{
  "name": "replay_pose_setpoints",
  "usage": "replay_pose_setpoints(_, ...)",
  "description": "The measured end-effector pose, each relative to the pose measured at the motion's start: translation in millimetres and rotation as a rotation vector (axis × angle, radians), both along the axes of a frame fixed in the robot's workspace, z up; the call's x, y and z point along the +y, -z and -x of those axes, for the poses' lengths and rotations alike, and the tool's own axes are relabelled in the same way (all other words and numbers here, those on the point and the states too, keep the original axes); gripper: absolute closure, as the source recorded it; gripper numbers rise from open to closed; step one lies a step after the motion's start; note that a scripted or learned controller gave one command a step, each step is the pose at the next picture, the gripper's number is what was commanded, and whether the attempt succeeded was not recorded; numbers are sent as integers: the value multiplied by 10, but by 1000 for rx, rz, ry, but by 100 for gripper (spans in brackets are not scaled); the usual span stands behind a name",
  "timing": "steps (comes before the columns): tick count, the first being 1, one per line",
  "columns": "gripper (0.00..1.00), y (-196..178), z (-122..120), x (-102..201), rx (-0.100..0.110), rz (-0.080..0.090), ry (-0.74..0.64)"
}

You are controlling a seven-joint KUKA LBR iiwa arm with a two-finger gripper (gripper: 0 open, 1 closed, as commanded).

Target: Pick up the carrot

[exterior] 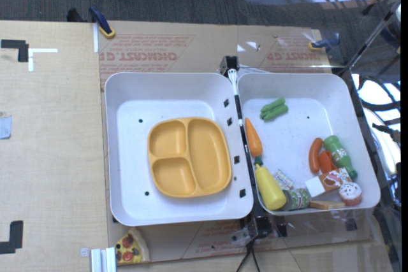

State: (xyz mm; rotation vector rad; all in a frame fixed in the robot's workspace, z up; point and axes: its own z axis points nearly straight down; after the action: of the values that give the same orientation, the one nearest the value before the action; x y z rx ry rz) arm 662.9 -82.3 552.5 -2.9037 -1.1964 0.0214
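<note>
Carrot: the small orange toy carrot (pixel 253 137) lies in the right white plastic bin (pixel 341 93), against its left wall.
Neighbour: a yellow plastic bottle (pixel 268 188) just below it.
Open room: bare bin floor on carrot's right.
Left bin: yellow three-part plate (pixel 189 157).

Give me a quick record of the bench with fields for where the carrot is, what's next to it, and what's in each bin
carrot: right bin, against its left wall, lying lengthwise
nearest neighbour: yellow bottle, just below the carrot's lower end
left bin: yellow divided plate, three compartments
right bin, other items: green beans near the top; sausage, green bottle and small packages at the lower right
outside bins: pizza slice toy below the left bin
</note>
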Motion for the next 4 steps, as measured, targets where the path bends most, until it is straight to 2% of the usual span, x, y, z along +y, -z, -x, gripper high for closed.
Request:
replay_pose_setpoints(1, 100, -70, -15, 14, 3, 2, -6)
replay_pose_setpoints(2, 0, -68, -15, 13, 3, 1, -6)
replay_pose_setpoints(3, 100, -138, -31, 30, 6, 3, -12)
replay_pose_setpoints(4, 0, -136, -31, 29, 6, 2, -12)
